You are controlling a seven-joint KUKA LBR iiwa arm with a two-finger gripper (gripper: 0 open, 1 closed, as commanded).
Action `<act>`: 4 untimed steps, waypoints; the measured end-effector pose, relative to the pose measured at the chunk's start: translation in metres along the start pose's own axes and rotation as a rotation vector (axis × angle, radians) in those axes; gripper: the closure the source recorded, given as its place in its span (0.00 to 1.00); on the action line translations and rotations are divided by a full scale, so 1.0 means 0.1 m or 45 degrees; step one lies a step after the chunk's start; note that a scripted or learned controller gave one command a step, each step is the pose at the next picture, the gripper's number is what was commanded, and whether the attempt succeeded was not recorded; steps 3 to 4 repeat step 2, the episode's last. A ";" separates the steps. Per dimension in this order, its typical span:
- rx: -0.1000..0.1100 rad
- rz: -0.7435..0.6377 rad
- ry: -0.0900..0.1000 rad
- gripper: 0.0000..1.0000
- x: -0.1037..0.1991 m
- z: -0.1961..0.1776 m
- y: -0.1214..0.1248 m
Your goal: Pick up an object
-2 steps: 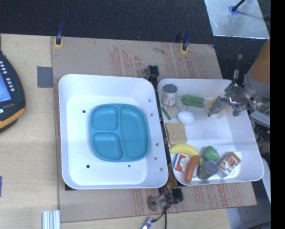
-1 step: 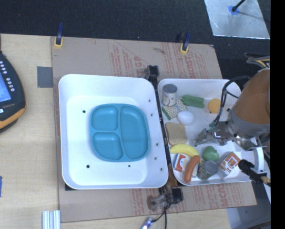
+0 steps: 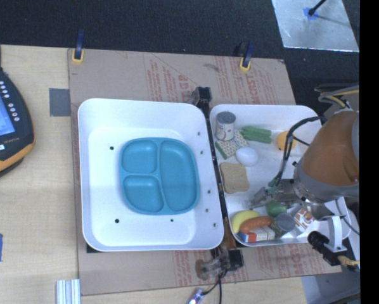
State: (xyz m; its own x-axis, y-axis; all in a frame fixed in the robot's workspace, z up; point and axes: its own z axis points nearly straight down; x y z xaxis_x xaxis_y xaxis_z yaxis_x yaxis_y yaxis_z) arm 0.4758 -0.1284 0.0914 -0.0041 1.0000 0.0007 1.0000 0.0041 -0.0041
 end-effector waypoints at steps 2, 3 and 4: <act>-0.003 -0.001 0.000 1.00 0.73 -1.01 0.42; -0.003 -0.001 0.000 1.00 0.73 -1.01 0.42; -0.003 -0.001 0.000 1.00 0.73 -1.01 0.42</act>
